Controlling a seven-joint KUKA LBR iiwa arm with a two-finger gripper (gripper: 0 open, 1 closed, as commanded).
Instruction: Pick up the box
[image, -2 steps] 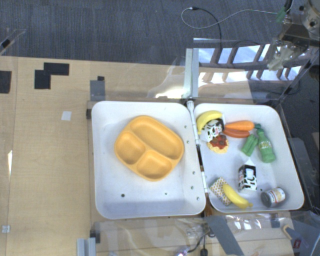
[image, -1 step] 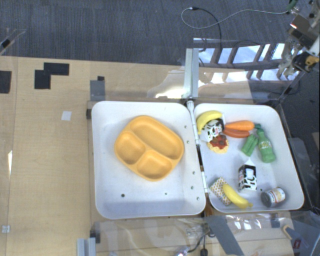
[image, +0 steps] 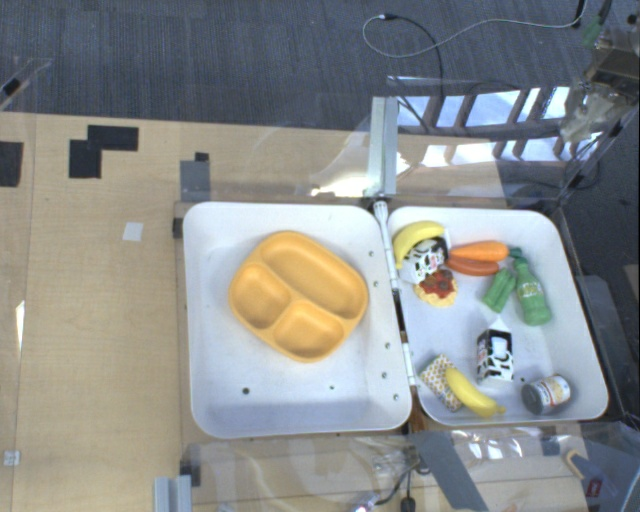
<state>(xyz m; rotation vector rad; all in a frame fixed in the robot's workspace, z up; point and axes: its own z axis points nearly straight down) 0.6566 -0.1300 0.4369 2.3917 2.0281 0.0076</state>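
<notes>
- The gripper (image: 600, 98) appears as a pale mechanism at the top right corner of the camera view, past the far edge of the right bin (image: 566, 262) and well away from everything in it. Whether it is released or clenched cannot be told, and nothing can be seen held in it.
- Nearest to it in the right bin, along the far side, lie an orange carrot (image: 478, 256) and two green bottles (image: 500, 288) (image: 531, 297). The larger bottle has an orange label that is too small to read.
- At the far left corner of that bin a yellow banana (image: 418, 238) curls over a black-and-white cow-patterned toy (image: 427, 262), with a red piece (image: 438, 288) touching it on the near side.
- The box (image: 494, 357) is a small black-and-white carton standing upright in the near half of the right bin, apart from its neighbours. Its printing is too small to read.
- A silver can (image: 546, 394) lies on its side just beside the box, toward the near right corner.
- A second banana (image: 473, 392) lies near the box's left, resting partly on a checkered tan piece (image: 436, 375).
- The left bin (image: 215, 380) holds a yellow divided plate (image: 297, 295) with three compartments.
</notes>
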